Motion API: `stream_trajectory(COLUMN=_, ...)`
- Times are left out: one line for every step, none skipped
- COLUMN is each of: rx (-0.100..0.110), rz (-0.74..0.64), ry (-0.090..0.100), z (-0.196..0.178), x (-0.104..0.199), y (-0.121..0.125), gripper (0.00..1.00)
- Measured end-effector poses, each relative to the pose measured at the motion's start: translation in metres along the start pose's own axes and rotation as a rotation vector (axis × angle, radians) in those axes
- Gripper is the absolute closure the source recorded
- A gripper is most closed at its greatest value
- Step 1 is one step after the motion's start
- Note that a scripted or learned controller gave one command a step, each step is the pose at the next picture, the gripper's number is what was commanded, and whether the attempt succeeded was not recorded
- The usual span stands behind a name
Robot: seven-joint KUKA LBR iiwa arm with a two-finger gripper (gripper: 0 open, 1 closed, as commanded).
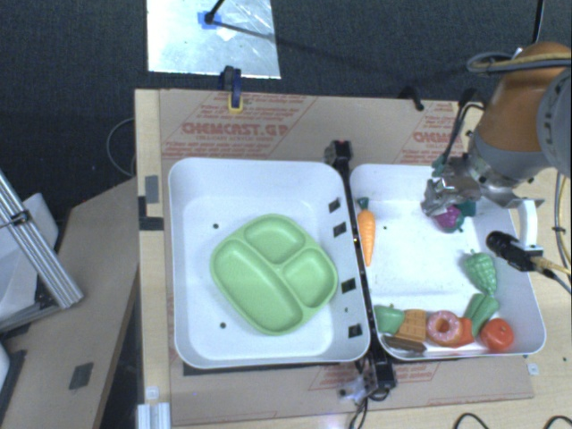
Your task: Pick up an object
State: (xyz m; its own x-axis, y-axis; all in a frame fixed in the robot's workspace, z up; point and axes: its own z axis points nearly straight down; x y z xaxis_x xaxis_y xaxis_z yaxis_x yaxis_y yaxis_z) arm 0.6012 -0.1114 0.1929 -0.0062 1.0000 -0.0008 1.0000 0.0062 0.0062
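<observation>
A cardboard-topped bench (268, 123) against dark carpet is bearing two white bins: the left bin (192, 239) is holding a green divided plate (273, 273), while the right bin (407, 257) is holding a toy carrot (365, 232) by its left wall, a green leafy vegetable (482, 271) on the right, and along the near wall a green piece (389, 317), a waffle-like biscuit (412, 326), a pink frosted doughnut (444, 328) and a red tomato (497, 332). The gripper (447, 197) is hanging at the far right of the right bin, just above a purple object (450, 218) and apparently touching it, though I cannot tell how far it is spread or whether it is clasping anything.
</observation>
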Motion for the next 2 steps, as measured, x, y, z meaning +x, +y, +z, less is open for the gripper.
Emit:
stream_trajectory(rx=0.002, rz=0.0, ry=0.0, z=-0.034, x=0.0, y=0.001, gripper=1.0)
stream_trajectory(rx=0.003, rz=-0.004, ry=0.002, z=-0.023, x=0.05, y=0.02, gripper=1.0)
